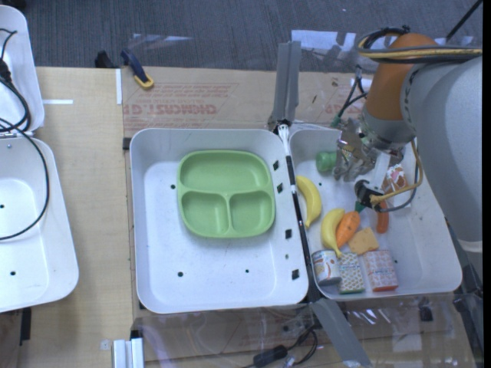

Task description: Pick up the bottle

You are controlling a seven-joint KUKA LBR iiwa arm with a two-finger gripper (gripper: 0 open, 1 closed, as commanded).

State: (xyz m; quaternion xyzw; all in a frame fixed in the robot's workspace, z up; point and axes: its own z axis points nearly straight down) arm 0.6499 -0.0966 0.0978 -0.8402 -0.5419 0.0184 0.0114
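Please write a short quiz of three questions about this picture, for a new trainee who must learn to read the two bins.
1. True or false: the green divided plate lies in the left bin.
2. What lies directly against the divider on the right bin's side? A) a banana B) a carrot C) a can
3. Fill in: the gripper hangs over the ____ part of the right bin, near a small green thing.

Key
1. True.
2. A. The carrot and the can lie nearer the front.
3. Far (back).
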